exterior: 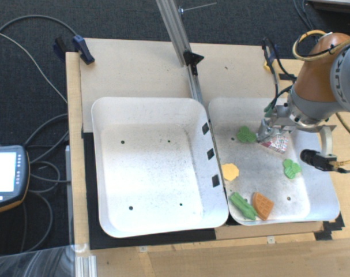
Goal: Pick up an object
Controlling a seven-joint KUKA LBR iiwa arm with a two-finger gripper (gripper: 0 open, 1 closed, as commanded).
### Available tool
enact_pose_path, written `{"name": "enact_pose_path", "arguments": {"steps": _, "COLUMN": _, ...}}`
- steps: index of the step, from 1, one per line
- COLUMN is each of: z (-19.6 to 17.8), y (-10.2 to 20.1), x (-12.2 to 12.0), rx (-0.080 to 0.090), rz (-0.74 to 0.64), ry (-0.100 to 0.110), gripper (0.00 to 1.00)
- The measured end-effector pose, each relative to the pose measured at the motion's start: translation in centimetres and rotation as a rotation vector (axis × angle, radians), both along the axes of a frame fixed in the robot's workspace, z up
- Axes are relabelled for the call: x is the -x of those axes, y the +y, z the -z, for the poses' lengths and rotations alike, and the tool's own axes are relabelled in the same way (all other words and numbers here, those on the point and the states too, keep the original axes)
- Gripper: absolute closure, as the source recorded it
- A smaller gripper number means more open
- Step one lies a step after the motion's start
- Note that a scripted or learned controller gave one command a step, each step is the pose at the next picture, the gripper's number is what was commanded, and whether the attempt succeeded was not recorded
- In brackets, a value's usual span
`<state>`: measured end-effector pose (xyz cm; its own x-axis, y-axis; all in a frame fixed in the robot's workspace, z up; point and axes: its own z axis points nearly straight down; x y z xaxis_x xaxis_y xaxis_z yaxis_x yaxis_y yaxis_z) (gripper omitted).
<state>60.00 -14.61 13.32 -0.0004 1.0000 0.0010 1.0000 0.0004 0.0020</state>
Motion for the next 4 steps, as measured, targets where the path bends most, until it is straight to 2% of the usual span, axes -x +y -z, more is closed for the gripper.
{"name": "enact_pose_path", "arguments": {"steps": 3, "z": -17.0, "y": -1.8, "x": -1.5, "rx": 0.004, "rz": -0.001, "ry": -0.007, "gripper": 1.0}}
{"name": "enact_pose_path", "arguments": {"steps": 4, "z": -15.3, "y": 2.5, "x": -0.2, "rx": -0.002, "rz": -0.004, "ry": 0.005, "gripper": 1.0}}
